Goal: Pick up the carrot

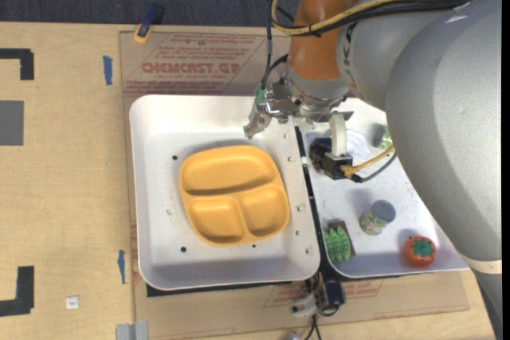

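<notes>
An orange-red toy with a green top (420,249) lies at the near right corner of the right bin (398,195); it is the one thing here with a carrot's colours, though its shape is short and round. My gripper (293,127) hangs under the orange wrist band, over the seam between the two bins near their far edge. It is well away from that toy, up and to the left of it. The wrist and arm cover what lies directly beneath the gripper.
A yellow divided plate (233,193) sits in the left bin (151,171). The right bin also holds a green ridged toy (339,241), a small grey-topped can (377,217) and a green item (385,141) partly under the arm. A black part with a yellow cable (331,161) hangs beside the gripper.
</notes>
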Tool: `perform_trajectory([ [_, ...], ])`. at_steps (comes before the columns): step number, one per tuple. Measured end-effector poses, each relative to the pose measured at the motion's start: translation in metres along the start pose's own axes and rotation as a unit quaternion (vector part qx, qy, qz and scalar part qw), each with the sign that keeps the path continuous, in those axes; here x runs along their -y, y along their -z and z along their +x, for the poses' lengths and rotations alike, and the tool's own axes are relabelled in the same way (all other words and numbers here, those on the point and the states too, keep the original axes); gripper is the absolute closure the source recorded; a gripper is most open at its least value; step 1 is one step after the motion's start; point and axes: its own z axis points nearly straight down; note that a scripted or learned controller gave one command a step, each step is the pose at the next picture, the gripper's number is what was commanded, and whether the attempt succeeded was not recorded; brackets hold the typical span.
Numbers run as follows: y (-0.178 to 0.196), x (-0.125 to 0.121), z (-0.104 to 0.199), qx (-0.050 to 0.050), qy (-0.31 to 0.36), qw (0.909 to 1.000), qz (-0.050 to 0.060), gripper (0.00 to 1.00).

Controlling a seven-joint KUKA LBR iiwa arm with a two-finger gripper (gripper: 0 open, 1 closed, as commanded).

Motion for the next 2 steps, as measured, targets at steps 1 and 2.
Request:
perform_trajectory([
  [1, -0.004, 0.002, -0.001, 0.002, 0.027, 0.9996, -0.003, 0.00],
  [2, -0.009, 0.003, 0.009, -0.004, 0.071, 0.9975, -0.005, 0.00],
])
